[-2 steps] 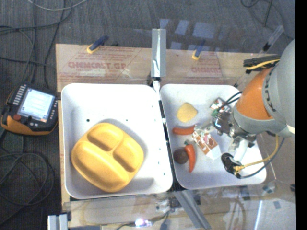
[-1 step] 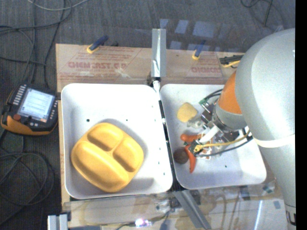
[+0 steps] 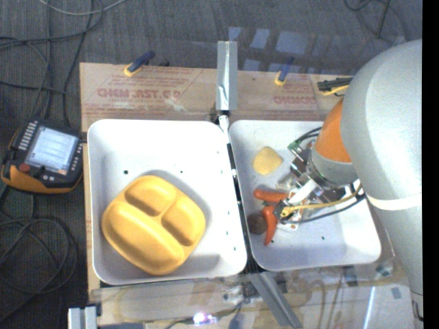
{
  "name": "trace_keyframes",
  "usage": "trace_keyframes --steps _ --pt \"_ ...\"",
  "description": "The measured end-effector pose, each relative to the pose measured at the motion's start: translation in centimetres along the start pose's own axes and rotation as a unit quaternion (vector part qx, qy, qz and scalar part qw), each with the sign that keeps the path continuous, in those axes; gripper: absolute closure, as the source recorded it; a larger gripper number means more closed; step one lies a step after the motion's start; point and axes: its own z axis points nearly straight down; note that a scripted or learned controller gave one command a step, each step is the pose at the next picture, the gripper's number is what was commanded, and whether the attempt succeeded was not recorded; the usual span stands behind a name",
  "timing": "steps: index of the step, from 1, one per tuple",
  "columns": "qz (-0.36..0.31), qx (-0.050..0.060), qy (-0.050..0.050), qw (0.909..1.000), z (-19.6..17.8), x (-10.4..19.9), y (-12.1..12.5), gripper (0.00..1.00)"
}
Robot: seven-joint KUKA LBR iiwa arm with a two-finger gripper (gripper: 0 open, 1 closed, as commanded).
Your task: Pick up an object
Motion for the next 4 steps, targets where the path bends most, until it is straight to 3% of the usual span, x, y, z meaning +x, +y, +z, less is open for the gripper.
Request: trace_keyframes --steps 1,2,3,4 --pt "0.145 0.001 0.003 0.9895 0.6 1.4 2.3 1.00" --pt "0.202 0.006 0.003 0.9793 0.7 2.2 9.7 1.00" --pt "0.206 0.003 -0.002 0.9785 -10.9 6.9 4.3 1.00" --pt "0.124 0.002 -0.002 0.9922 -15.2 11.9 -1.3 1.00"
